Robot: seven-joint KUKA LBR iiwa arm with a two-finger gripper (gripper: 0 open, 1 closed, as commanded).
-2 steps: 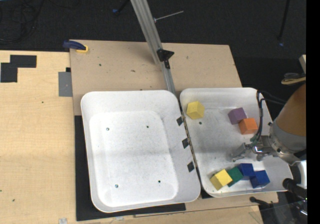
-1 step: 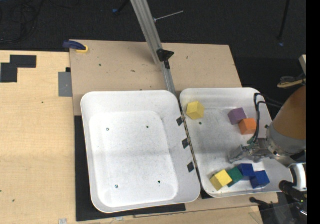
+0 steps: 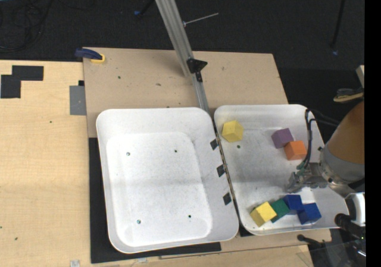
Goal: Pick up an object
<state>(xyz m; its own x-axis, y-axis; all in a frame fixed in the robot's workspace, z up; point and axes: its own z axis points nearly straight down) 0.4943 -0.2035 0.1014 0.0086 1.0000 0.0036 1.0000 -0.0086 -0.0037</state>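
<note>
1. Two shallow white bins sit side by side on a light wooden bench (image 3: 178, 78); dark floor lies beyond, and a slanted metal rail (image 3: 175, 25) crosses the board.
2. The left bin (image 3: 113, 123) shows bare floor; the right bin (image 3: 256, 111) holds every block.
3. The arm (image 3: 348, 147) enters from the right; its gripper (image 3: 300, 179) hangs low over the right bin, finger spacing unresolved, just above the blue blocks.
4. Blocks, compact with no clear long axis: yellow (image 3: 232, 131), purple (image 3: 282, 137), orange (image 3: 295, 150), two blue (image 3: 309, 213), green (image 3: 280, 208), yellow at the near wall (image 3: 262, 213).
</note>
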